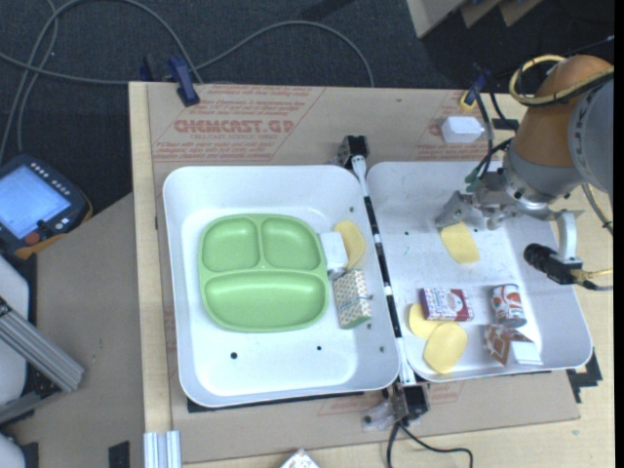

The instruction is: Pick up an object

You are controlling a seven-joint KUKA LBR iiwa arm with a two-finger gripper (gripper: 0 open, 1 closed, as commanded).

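— Over the right bin [565, 354], near its back edge, we see the gripper [468, 213] hanging low, with a yellow block [460, 243] just under and in front of it. Is it holding that?

— We doubt it. The block looks to lie flat on the bin floor, and we cannot make out either finger on its sides. Whether the fingers are spread or pressed together, we cannot tell; the wrist housing hides them.

— So what worries us?

— The offset. The block sits a little toward the front of the gripper, so if the fingers close where they are, one may land on top of it or nudge it away instead of pinching it.

— And the neighbours?

— The small red-and-white carton [447, 303], the can [507, 303] and the yellow pieces [438, 339] lie near the front, apart from the block, so crowding is not our concern. The green divided plate [263, 269] rests in the left bin [195, 203], well away.

— Anything else?

— A smooth, rounded block could slip out on the lift, we judge.
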